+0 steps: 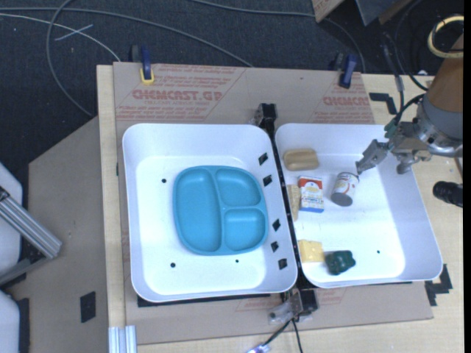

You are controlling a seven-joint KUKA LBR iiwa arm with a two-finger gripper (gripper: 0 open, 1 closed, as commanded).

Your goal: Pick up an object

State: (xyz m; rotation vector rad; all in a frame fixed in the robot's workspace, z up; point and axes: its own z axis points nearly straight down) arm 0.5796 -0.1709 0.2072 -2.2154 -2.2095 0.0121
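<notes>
A blue tray (221, 210) sits alone in the left bin (140, 168); the right bin (412, 219) holds a tan block (301, 159), a small carton (311, 195), a can (343, 188), a yellow piece (310, 251) and a dark green lump (339, 262); the gripper (384, 151) hangs over the right bin's far side, its fingers (366, 160) apparently apart and holding nothing; the can, upright or nearly so, lies just down-left of the fingertips, the nearest candidate; a short reach that way would likely meet it.
</notes>
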